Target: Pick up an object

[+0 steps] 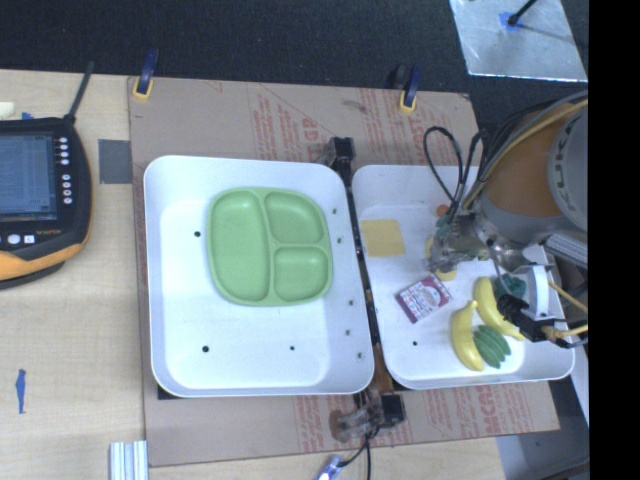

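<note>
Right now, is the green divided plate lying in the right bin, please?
No, the green plate lies in the left bin.

I see two white bins: left bin (pixel 180 268), right bin (pixel 400 198). Pale green divided plate (pixel 268 245). Beside the gripper (pixel 447 253): pale yellow square (pixel 382 237), maroon packet with white print (pixel 423 298), yellow bananas (pixel 478 318) with a green piece (pixel 491 343). Arm (pixel 540 168) grey, orange band.

Plate (pixel 268 245) in left bin (pixel 170 348)
</note>
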`<action>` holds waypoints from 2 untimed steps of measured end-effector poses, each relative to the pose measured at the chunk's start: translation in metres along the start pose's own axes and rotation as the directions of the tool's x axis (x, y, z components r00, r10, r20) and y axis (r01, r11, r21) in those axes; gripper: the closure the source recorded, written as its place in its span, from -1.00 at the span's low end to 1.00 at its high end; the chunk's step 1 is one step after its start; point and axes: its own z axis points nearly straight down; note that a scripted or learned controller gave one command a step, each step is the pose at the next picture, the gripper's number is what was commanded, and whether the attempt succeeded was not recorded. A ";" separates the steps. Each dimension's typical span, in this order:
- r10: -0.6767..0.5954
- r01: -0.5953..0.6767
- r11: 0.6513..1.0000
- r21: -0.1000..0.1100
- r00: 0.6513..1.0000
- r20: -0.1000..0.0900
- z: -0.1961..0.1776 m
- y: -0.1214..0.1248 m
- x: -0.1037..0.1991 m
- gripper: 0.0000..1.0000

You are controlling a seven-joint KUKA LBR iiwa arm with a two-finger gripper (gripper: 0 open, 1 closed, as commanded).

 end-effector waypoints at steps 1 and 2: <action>0.000 0.000 1.000 0.000 1.000 0.000 0.000 0.000 0.000 -1.00; 0.000 0.000 1.000 0.001 1.000 0.002 -0.010 0.000 -0.001 1.00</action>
